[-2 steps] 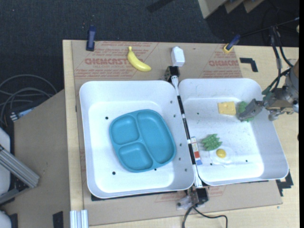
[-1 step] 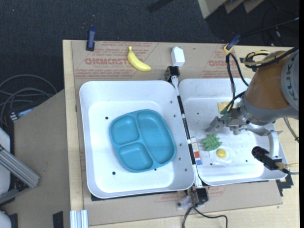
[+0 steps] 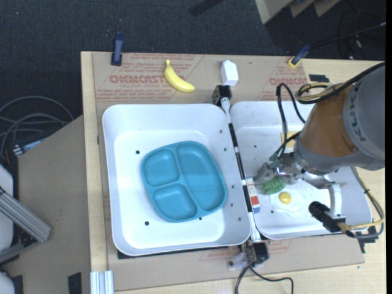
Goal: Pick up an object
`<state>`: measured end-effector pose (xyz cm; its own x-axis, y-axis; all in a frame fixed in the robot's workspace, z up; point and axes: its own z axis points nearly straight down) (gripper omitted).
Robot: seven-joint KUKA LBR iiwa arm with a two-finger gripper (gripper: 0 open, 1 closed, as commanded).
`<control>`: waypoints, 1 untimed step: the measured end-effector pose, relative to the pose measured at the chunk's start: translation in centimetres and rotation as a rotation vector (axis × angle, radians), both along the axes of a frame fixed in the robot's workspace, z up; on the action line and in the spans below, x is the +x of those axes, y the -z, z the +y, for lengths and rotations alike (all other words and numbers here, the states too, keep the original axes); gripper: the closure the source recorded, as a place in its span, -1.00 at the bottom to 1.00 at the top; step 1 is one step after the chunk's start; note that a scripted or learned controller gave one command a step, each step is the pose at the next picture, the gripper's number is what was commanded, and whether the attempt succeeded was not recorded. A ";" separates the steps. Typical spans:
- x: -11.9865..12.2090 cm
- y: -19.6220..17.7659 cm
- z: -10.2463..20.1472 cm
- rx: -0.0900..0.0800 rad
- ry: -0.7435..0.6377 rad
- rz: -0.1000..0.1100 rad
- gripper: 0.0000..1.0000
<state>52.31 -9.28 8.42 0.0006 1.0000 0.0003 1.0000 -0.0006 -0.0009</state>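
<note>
A blue three-compartment plate (image 3: 182,180) lies in the left bin (image 3: 122,133). In the right bin (image 3: 260,121) a toy fried egg (image 3: 286,199), white with a yellow yolk, rests near the front. Just left of it and touching it sits a small green leafy piece (image 3: 272,185). My gripper (image 3: 274,171) hangs low over the green piece, with the grey arm and its orange band rising to the right. The arm's body hides much of the right bin's floor.
A toy banana (image 3: 177,79) lies on the cardboard bench behind the left bin. A white clip (image 3: 229,72) and small blue clamps (image 3: 117,49) sit along the back edge. Cables run along the divider between the bins.
</note>
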 end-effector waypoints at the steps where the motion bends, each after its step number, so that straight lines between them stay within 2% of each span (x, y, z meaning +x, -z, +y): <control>1: 4.7 -0.7 -2.8 -0.001 0.000 -0.002 -1.00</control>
